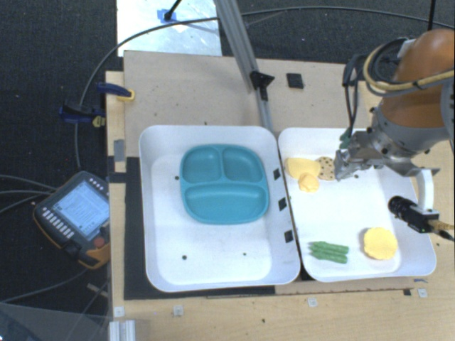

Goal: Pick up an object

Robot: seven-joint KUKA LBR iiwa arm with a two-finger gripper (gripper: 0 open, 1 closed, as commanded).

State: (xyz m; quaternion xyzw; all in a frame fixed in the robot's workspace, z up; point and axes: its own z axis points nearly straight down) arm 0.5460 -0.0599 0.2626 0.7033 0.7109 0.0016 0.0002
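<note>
Gripper [341, 170] hangs low in the right bin [355, 212], just right of the speckled cookie [325, 167], apparently lining up a grasp; finger spread cannot be told.

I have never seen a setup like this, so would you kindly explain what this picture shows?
One camera looks down at a slant on a bench bearing two white bins. The grey and orange machine on the right is a robot arm; its gripper hangs over the right bin, by a speckled cookie. That bin also holds yellow pieces, green beans and a yellow round. The left bin holds a blue divided plate. I cannot see anything held.
</note>
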